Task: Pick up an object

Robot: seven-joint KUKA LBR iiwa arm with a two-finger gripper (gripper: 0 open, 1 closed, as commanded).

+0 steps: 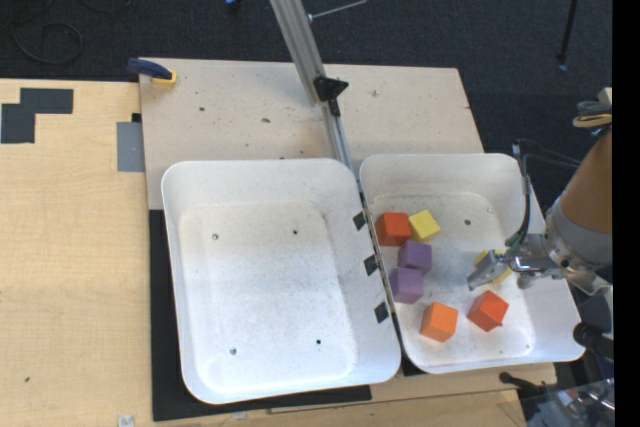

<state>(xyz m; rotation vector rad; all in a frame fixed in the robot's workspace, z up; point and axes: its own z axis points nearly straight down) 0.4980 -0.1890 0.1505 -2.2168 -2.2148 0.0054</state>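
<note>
Two shallow white plastic bins sit side by side on the pale wooden bench (250,110), their inner rims touching along a seam marked by small black clips. The left bin (200,185) has its whole speckled floor open from rim to rim. The right bin (440,170) carries all the objects, and they crowd its left and lower parts: a red-orange cube (393,227) and a yellow cube (423,224) touch each other close to the shared rim, two purple cubes (415,256) (406,284) stand just below them, one above the other, also hard by that rim, and an orange cube (438,320) lies lower, near the front wall. A red cube (487,310) sits apart to the right of the orange one, with bare floor around it on most sides. The upper right part of this bin's floor is open. The grey arm (585,245) reaches in over the right bin's right rim, its wrist low and pointing leftward across the bin, and the gripper (492,267) hangs just above and beside the red cube, over the bin floor. Its fingers are small and blurred against a yellowish part, so how far apart they stand cannot be told, and nothing can be seen between them. A slanted aluminium bar (295,25) rises behind the bins.
</note>
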